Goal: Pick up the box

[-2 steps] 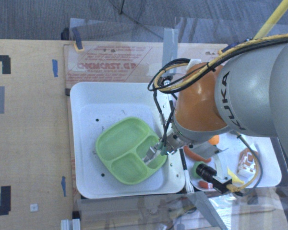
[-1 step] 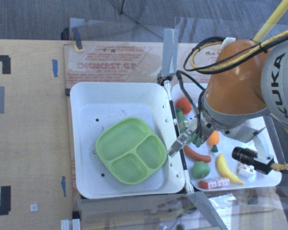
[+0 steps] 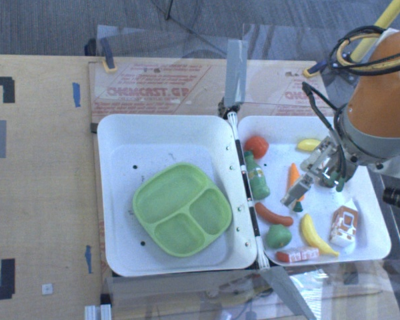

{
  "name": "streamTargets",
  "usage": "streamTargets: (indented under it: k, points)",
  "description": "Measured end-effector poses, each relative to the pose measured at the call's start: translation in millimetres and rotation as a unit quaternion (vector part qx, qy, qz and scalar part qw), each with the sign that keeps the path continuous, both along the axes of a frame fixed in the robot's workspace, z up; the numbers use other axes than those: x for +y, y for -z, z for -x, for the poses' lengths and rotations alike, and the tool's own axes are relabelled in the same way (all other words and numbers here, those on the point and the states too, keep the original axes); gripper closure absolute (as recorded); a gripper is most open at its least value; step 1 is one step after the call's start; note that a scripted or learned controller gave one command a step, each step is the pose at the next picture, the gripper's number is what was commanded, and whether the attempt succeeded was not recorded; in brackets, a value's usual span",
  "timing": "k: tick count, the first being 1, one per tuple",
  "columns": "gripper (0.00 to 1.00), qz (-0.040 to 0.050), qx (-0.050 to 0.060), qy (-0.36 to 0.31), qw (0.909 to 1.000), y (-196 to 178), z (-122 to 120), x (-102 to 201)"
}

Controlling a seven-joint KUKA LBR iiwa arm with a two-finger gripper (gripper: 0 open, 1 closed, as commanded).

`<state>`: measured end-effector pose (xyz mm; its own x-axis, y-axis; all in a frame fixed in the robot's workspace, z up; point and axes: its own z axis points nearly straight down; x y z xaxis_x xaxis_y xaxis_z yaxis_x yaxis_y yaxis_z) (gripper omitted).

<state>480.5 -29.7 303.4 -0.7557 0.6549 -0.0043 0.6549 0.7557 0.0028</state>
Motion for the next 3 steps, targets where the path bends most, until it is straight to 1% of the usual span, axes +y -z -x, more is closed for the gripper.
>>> streamTargets:
  k: [1,2,3]
  points:
    - [1.00,0.0006,-0.003,-0.002,1.0000,-11,-2,1]
    - [0.00,0.0006,-0.003,-0.002,1.0000,-11,-2,1]
    - [0.00,-0.0004,0.002,-0.177,0.9841,113,-5,55]
